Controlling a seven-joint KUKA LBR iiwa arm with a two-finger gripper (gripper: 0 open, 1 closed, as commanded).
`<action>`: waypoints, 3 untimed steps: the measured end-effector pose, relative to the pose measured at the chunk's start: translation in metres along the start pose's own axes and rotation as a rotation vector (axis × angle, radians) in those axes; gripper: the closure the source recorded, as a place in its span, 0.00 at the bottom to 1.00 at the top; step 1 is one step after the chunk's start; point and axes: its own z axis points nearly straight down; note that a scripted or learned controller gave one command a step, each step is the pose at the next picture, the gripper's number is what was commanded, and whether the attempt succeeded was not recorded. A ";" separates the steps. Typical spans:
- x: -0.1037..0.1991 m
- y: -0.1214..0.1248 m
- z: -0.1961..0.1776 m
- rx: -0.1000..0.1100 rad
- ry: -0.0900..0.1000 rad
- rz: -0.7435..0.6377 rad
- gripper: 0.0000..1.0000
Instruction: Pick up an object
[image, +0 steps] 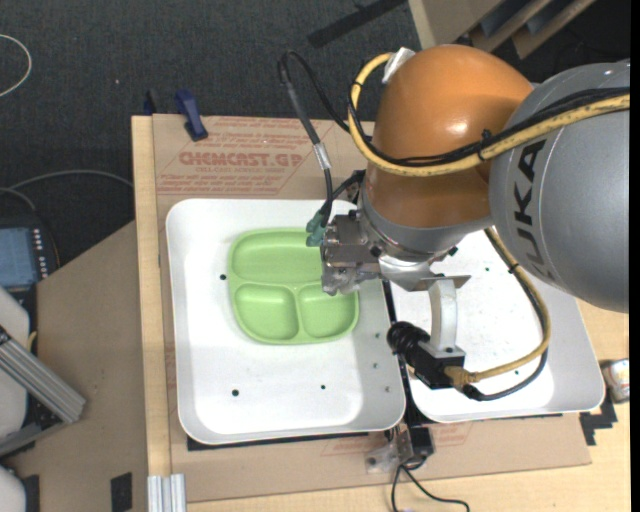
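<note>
A light green divided plate (272, 288) lies flat in the left white bin (262, 402), towards its back right. It has one large compartment at the back and two smaller ones at the front. My gripper (338, 278) hangs over the plate's right edge, low above the rim. The wrist and the big orange band (445, 100) hide the plate's right rim and what lies under the gripper.
The right white bin (525, 385) is mostly covered by the arm. A black connector and yellow cable (432, 362) hang over the wall between the two bins. Both bins rest on a cardboard sheet (235, 150), with a blue clip (190, 113) at its back left.
</note>
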 end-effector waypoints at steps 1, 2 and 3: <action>0.031 -0.002 0.068 0.021 -0.008 0.006 1.00; -0.004 0.032 0.206 -0.009 0.001 0.007 1.00; -0.032 0.074 0.147 0.002 -0.007 0.011 1.00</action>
